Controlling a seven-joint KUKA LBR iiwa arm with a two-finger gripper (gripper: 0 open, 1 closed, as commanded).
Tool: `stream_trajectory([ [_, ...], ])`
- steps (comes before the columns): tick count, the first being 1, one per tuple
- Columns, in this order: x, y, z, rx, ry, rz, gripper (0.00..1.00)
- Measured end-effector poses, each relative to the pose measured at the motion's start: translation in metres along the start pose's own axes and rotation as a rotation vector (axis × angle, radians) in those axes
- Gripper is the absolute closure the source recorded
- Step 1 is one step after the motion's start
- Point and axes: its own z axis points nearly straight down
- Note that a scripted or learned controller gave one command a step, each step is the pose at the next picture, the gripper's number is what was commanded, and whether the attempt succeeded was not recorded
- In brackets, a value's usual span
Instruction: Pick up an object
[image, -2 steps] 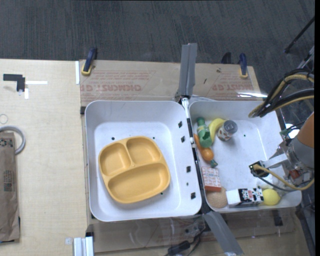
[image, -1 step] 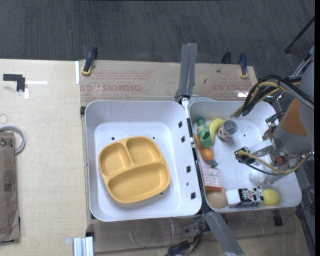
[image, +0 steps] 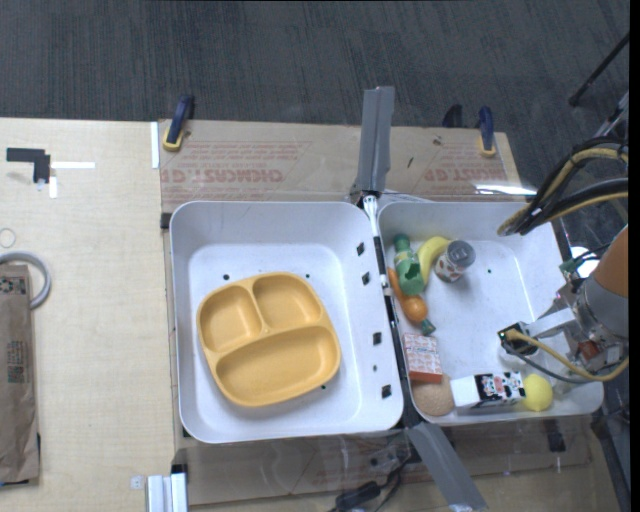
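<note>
The right bin (image: 480, 310) holds several small things. Along its left wall lie a green bottle (image: 407, 268), a banana (image: 433, 254), an orange ball (image: 414, 309) and a red and white box (image: 422, 358). A small can (image: 457, 260) stands beside the banana. At the front lie a round brown biscuit (image: 434, 400), a white carton with black print (image: 487, 389) and a yellow lemon (image: 538, 393). My gripper (image: 588, 338) hangs over the bin's right edge, just above and to the right of the lemon, with nothing seen in it.
The left bin (image: 190, 250) holds a yellow divided plate (image: 268, 338). Cardboard (image: 300, 160) lies behind both bins. Yellow and black cables (image: 570, 190) run over the right bin's far right corner. The bare floor of the right bin stretches between the can and the carton.
</note>
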Motion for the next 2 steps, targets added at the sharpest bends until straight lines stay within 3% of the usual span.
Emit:
stream_trajectory([
  [2, -0.0001, 0.0001, -0.0001, 0.0, 0.0, 0.002, 0.0],
])
